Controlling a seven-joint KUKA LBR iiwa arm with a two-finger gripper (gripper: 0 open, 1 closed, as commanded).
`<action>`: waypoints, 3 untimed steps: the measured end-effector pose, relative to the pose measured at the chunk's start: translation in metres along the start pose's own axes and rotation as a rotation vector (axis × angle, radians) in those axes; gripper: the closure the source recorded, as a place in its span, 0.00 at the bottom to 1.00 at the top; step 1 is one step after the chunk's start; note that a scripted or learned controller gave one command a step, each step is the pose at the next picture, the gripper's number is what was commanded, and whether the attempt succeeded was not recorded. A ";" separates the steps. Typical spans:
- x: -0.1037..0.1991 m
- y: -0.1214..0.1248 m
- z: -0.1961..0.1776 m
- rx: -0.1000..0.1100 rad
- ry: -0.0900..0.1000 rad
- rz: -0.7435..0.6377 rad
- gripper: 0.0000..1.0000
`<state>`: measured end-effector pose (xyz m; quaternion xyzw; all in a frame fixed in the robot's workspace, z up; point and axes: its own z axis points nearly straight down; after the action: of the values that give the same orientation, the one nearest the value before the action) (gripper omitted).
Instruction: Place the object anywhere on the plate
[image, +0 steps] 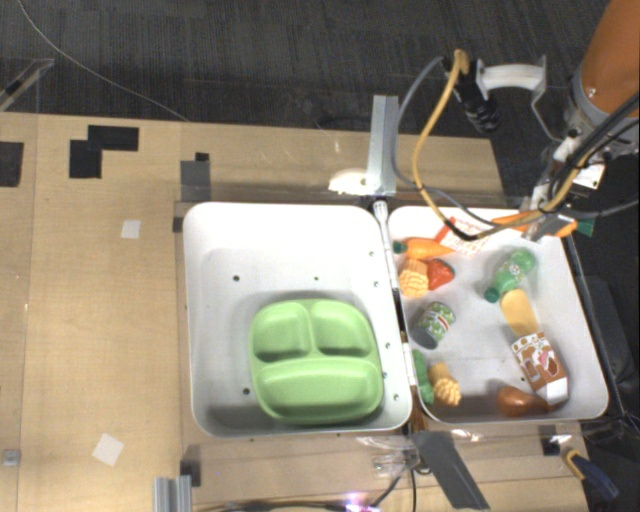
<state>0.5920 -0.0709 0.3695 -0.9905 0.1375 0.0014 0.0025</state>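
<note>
The bench (90, 330) carries two white bins. The left bin (215, 250) holds a green divided plate (315, 360) toward its near edge. The right bin (590, 370) holds toy food: a carton (540, 362) near its right edge, a green bottle (508, 274), a small can (434, 322), corn (445, 385). The arm (610, 50) sits past the far right corner; whether its jaws are spread cannot be told.

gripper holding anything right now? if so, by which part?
Cannot be told. The arm sits at the top right, above the right bin's far corner, and no item shows at its end. The plate is bare.
</note>
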 end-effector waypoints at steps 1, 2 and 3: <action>0.057 0.002 0.114 0.000 -0.006 0.028 1.00; 0.069 -0.041 0.125 0.000 0.006 -0.074 1.00; -0.030 -0.017 0.094 -0.001 0.009 0.065 1.00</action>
<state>0.5675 -0.0461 0.2755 -0.9855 0.1695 -0.0028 0.0013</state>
